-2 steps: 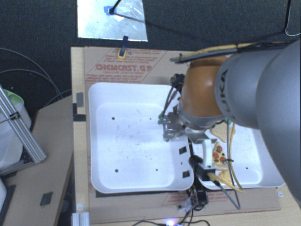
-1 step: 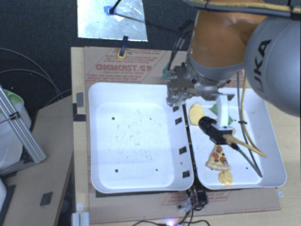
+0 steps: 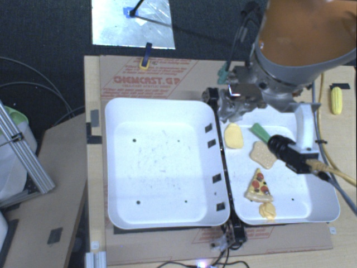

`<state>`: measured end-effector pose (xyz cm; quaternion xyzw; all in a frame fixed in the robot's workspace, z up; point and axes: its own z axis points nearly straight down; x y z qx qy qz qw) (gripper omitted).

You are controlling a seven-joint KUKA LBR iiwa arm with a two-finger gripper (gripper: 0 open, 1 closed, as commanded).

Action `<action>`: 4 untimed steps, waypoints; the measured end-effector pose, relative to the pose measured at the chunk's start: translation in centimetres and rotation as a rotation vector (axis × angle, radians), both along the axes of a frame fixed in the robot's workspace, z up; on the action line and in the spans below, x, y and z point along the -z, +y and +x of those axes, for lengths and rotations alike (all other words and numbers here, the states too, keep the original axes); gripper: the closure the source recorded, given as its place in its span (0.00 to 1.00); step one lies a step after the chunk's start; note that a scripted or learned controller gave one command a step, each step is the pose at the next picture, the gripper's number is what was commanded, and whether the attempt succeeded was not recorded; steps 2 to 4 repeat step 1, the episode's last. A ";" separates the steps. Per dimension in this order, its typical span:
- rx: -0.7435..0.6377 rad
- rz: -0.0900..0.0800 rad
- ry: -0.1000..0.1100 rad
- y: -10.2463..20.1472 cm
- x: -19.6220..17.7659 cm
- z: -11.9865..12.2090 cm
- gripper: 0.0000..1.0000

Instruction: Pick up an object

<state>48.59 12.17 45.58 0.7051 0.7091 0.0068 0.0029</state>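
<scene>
Arm (image 3: 304,27) reaches in over the right bin (image 3: 321,205), orange band uppermost, grey wrist below it. Pincer (image 3: 237,102) sits low over the bin's far left corner, close to the divide between the two bins. Cannot tell its state: the wrist housing hides it from above.

Objects, placed relative to pincer:
- Pale yellow rounded piece (image 3: 234,136): just below the pincer, on the bin floor, near but apparently apart.
- Green piece (image 3: 260,131): below and right of the pincer, partly covered by a black cylindrical part (image 3: 287,149) of the rig.
- Tan cracker-like piece (image 3: 263,154): further below, right of the yellow piece.
- Pizza-slice toy (image 3: 259,186): well below the pincer.
- Small yellow lump (image 3: 267,210): touching or just beside the pizza slice's near edge.

Left bin (image 3: 162,161): left of the pincer, on the cardboard-covered surface (image 3: 148,77).
</scene>
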 end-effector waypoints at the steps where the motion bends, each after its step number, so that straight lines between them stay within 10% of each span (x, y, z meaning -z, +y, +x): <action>1: -0.004 -0.003 0.006 0.0 -0.5 0.2 1.00; 4: -0.004 -0.003 0.006 0.0 -0.5 0.2 1.00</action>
